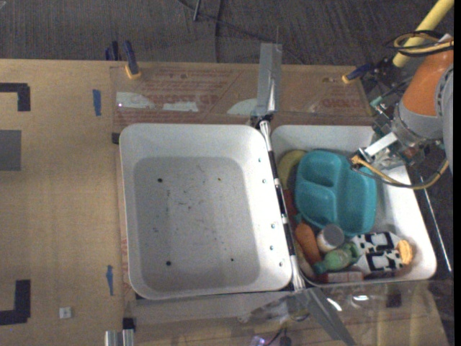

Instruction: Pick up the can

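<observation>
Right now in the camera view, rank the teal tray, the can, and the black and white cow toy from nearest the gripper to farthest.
1. Teal tray: upper middle of the right bin, just left of the gripper.
2. Can: below the tray, toward the bin's near side.
3. Cow toy: near the bin's lower right corner, close to the can's distance, so ranks 2 and 3 are too close to call.

1. I see the can (331, 235) in the right bin (416, 215), toward its near end, among the clutter.
2. It looks small, and its pale grey, round end faces up toward the camera, so I read it as standing roughly upright.
3. It sits just below the teal divided tray (337, 190), between the carrot (308, 243) and the black-and-white cow-patterned toy (379, 251).
</observation>
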Robot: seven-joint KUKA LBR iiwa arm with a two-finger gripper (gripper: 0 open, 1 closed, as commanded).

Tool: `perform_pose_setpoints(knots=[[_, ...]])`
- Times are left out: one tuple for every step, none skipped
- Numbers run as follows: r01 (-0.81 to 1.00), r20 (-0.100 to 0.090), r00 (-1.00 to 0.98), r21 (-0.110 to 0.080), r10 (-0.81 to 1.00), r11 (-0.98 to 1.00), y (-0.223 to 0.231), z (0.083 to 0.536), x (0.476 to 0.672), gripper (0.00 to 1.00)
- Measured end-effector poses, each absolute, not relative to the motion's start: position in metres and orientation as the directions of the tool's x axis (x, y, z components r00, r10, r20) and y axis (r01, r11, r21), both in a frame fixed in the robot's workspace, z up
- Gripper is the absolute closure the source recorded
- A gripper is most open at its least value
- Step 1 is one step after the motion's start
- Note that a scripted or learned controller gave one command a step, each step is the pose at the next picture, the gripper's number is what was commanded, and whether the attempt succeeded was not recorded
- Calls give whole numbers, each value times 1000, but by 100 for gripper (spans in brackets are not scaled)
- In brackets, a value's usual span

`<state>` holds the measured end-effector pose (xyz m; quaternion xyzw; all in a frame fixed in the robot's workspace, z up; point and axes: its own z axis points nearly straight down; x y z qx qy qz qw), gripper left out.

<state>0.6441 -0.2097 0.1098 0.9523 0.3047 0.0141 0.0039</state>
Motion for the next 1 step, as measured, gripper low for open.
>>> perform_pose_setpoints(knots=[[724, 4, 690, 12, 724, -690, -206, 91, 639, 100]])
